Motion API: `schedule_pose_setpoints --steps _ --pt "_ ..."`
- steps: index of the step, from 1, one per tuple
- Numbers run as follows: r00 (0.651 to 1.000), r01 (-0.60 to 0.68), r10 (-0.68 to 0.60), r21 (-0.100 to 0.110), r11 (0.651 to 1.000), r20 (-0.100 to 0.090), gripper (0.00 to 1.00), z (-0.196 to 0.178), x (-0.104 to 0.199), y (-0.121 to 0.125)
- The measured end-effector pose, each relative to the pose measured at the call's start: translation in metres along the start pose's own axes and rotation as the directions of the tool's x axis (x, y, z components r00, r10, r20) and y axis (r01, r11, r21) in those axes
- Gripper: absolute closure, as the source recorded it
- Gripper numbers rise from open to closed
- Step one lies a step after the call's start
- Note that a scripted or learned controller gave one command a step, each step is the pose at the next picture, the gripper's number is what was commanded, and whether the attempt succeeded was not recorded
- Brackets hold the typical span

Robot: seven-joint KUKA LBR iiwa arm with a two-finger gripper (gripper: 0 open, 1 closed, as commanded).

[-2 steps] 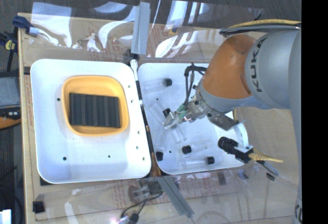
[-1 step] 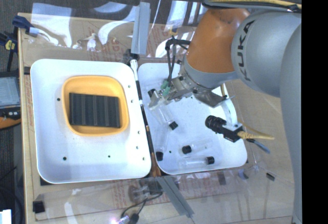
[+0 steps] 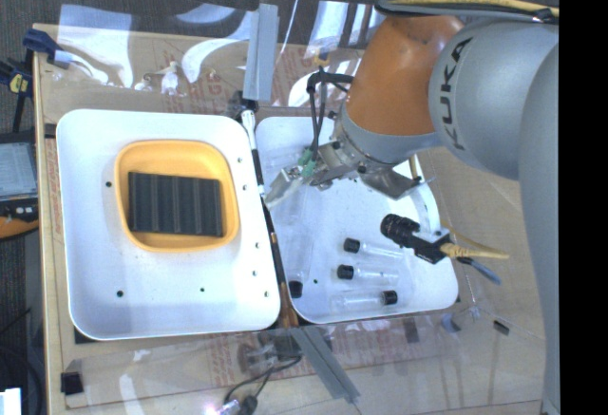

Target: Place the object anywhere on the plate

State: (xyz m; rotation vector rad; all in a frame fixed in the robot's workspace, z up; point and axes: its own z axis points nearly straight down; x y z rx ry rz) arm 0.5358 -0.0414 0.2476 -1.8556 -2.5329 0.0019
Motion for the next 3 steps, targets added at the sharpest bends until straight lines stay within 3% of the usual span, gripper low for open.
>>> schedule_pose_setpoints --steps 1,2,3 --pt "1.0 0.017 -0.017 0.003 1.0 0.0 0.0 0.054 0.038 0.054" --pt "1.0 -0.015 0.015 0.0 1.0 0.001 0.0 0.014 0.033 0.039" --pt "0.998 -0.065 0.065 0.0 0.998 0.001 0.0 0.024 -0.005 0.042"
